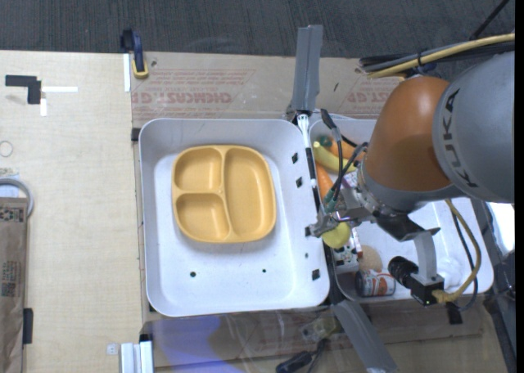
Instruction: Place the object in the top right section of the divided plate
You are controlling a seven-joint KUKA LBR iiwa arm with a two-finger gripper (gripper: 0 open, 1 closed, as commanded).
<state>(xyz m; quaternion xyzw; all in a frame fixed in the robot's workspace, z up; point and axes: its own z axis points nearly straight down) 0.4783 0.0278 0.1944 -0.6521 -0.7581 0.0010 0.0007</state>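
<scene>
Sitting at gripper: yellow-green object [336, 235] (kind unclear), over right bin [467, 277]'s left edge.
Gripper [334, 220]: largely hidden under arm [426, 142]; finger state impossible to tell.
Divided plate [223, 194]: in left bin [229, 281].

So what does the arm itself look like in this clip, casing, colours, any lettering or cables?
The arm has a smooth grey casing with a rounded orange band above the wrist and dark KUKA lettering along the grey shell. Black and yellow cables run from its top right, and thin wires trail around the dark hardware of the gripper.
</scene>
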